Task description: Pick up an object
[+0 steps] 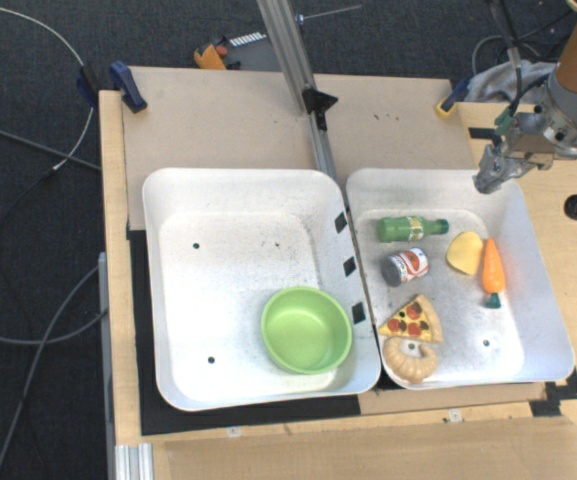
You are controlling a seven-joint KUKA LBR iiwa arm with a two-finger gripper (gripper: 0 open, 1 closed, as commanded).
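The right bin (528, 348) holds several toy foods: a green bottle (411, 229) lying on its side, a red and white can (405, 265), a yellow lemon-like piece (465, 252), an orange carrot (492, 269), a pizza slice (413, 320) and a bagel (410, 359). The left bin (198, 238) holds a green bowl (306, 329). My gripper (491, 174) hangs over the right bin's far right corner, above and right of the bottle, with nothing visibly between its fingers.
A slanted metal pole (290, 58) runs down from the top to the gap between the bins. Blue clamps (126, 86) sit at the board's far corners. Cables lie on the dark floor at left.
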